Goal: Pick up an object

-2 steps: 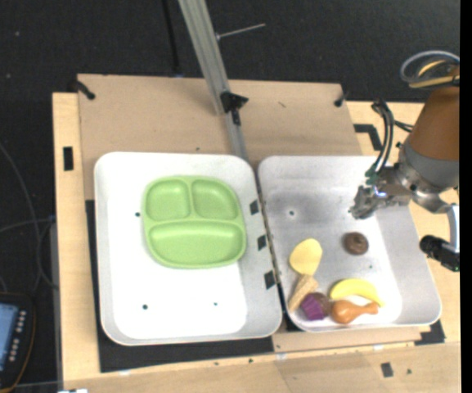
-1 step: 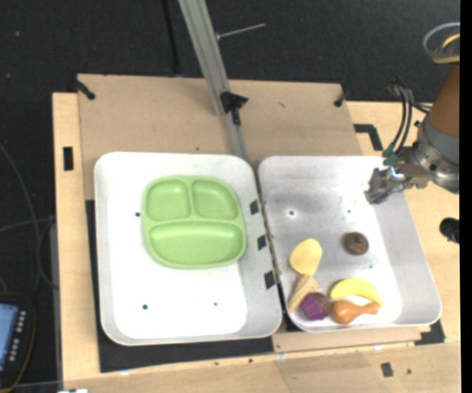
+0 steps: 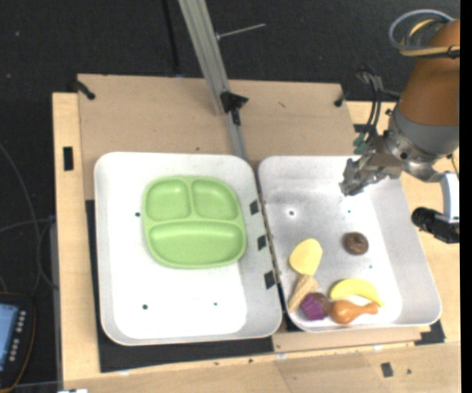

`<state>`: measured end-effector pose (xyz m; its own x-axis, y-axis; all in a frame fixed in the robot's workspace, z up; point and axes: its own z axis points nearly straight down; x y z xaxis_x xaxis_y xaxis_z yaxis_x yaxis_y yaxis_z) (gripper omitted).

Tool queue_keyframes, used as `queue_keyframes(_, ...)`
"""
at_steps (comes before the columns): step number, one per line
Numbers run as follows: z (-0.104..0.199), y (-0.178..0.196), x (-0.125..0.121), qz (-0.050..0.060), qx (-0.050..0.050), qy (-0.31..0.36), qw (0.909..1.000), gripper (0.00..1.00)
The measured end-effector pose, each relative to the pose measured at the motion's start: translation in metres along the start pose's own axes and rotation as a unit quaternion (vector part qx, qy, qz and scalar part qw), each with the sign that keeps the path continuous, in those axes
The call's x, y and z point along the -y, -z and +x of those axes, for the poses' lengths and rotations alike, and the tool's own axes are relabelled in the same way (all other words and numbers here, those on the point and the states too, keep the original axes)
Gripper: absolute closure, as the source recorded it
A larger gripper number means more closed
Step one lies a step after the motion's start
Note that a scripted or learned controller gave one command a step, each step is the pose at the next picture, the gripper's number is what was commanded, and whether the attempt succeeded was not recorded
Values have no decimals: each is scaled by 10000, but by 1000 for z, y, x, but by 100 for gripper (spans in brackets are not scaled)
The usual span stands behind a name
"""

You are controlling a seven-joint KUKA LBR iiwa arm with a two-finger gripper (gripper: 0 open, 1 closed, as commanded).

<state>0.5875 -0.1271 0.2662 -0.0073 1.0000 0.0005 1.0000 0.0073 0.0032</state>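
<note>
So, left bin (image 3: pixel 117 244) holds a green divided plate (image 3: pixel 195 223); right bin (image 3: pixel 399 244) has toy food (image 3: pixel 334 289) crowding its near edge. Gripper (image 3: pixel 352 183) hovers above, grip unclear.

Both white bins (image 3: pixel 178 318) appear smooth, semi-gloss plastic; the green divided plate (image 3: pixel 195 222) looks matt plastic. The desk (image 3: pixel 293 121) shows a matt, wood-like board surface. The slanted pole (image 3: pixel 207 47) looks like brushed metal.

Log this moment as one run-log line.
gripper: above right bin, holding nothing | toy food clustered at near edge | brown ball apart | green plate in left bin
</note>
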Motion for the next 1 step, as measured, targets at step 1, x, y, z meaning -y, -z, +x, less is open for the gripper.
queue_keyframes(1, 54, -14, -17, 14, -2, -3, 10000, 100)
